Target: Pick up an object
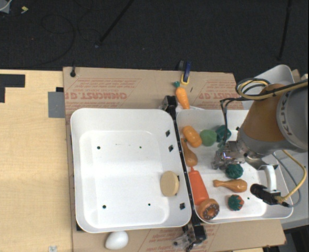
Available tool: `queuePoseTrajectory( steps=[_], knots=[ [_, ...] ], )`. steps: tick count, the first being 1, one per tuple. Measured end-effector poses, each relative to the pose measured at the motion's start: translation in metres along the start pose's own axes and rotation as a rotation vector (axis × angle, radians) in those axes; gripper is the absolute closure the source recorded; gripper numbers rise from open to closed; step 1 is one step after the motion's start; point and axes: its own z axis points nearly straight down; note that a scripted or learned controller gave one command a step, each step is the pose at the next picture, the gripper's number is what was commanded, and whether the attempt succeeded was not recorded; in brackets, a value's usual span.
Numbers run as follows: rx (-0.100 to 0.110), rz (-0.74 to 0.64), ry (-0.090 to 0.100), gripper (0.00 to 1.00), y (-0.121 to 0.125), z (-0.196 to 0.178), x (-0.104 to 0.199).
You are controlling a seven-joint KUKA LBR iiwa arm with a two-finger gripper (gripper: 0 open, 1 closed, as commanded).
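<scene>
Even overhead light, slightly soft focus, dark background, mild glare

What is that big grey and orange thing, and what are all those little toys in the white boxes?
That is a robot arm, reaching in from the right. One camera looks down from above. Its gripper hangs low over the right bin, by a dark green ball. That bin holds toy food: an orange carrot, a small gourd and a green vegetable. The left bin holds a tan round piece. A white egg lies outside. I cannot tell if it holds anything.
</scene>
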Motion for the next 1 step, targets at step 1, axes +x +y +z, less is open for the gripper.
queuePoseTrajectory(
  steps=[1],
  knots=[
    [-0.007, -0.003, -0.001, 1.0, 0.0207, -0.0439, 0.0168]
  ],
)
